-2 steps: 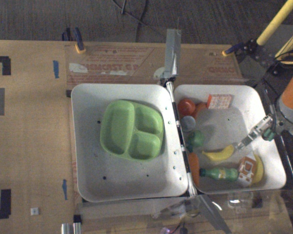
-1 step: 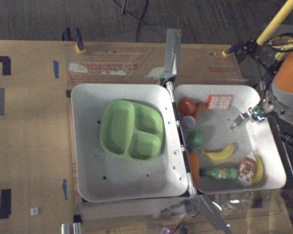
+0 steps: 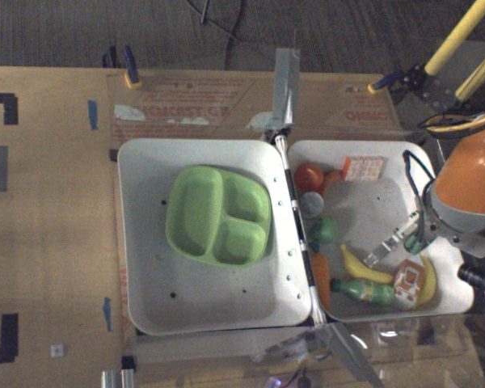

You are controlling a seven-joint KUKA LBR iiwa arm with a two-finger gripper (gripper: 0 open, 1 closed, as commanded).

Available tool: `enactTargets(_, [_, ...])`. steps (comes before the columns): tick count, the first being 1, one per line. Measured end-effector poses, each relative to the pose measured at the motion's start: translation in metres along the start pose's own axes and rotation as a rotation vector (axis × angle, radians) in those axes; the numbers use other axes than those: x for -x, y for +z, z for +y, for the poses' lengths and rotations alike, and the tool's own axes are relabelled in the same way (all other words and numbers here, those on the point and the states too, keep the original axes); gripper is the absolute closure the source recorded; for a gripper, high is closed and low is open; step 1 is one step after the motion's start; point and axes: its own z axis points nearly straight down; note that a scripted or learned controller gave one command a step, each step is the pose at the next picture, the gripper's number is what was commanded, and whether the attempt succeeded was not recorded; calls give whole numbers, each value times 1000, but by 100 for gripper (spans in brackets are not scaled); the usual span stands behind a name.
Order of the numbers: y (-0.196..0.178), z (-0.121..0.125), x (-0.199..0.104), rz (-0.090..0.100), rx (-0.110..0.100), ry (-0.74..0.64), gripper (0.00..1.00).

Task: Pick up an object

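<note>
My fingers (image 3: 385, 247) hang low in the right bin (image 3: 404, 149), reaching in from its right side and angled down toward the left. Nothing sits between them; whether they are apart or together I cannot tell from this slant.

Just below and left of them lies a curved yellow banana (image 3: 364, 268), smooth and dull. Beneath that lies a green bottle (image 3: 364, 292) on its side, glossy. Right of the bottle is a small orange-and-white packet (image 3: 406, 280), and a second banana (image 3: 429, 281) curls round the packet's right edge. An orange carrot (image 3: 321, 279) lies along the bin's left wall. Further up that wall are a round green ball (image 3: 326, 230), a grey round piece (image 3: 311, 204) and a shiny red tomato (image 3: 309, 176). A flat orange-printed card (image 3: 364, 168) lies near the bin's top edge, well apart from my fingers.

The left bin (image 3: 145, 281) holds a matte lime-green plastic plate (image 3: 219, 215) with rounded corners and three compartments. Both bins are shallow white plastic on the pale wooden bench (image 3: 48, 217).
</note>
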Motion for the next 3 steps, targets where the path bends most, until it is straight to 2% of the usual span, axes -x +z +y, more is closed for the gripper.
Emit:
enactTargets(1, [-26, 61, 59, 7, -8, 218, 0])
enactTargets(2, [-140, 102, 117, 7, -8, 192, 0])
enactTargets(3, [-4, 74, 81, 8, -6, 42, 0])
